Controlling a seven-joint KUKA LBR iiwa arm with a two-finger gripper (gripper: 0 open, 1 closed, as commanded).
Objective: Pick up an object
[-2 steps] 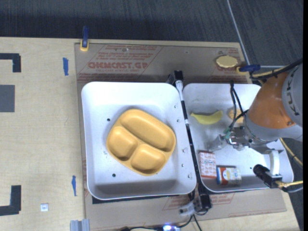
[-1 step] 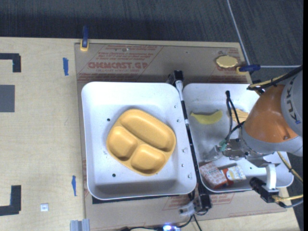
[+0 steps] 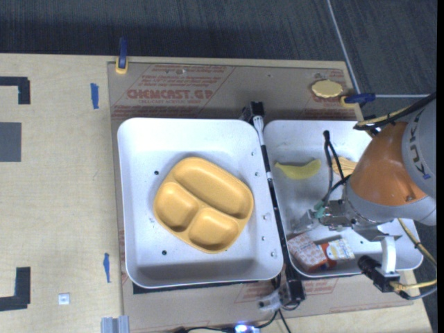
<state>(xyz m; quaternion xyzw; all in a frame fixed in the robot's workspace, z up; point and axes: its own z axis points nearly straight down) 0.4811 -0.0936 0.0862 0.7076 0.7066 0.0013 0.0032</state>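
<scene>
The grey arm with its orange band (image 3: 388, 168) reaches into the right-hand shallow white bin (image 3: 295, 137). Its gripper (image 3: 333, 217) hangs low over the bin floor, beside a flat red-and-white packet (image 3: 316, 250) near the front wall, a likely target. Whether the fingers are open cannot be told. A yellow banana-shaped piece (image 3: 298, 168) lies behind. A yellow three-compartment tray (image 3: 202, 203) sits in the left-hand white bin (image 3: 139, 144).

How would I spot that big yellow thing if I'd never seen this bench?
Find the left white bin of the two side by side. In its middle lies a large yellow plastic tray with three rounded humps. The small pale yellow banana-shaped piece in the right white bin is far smaller.
</scene>
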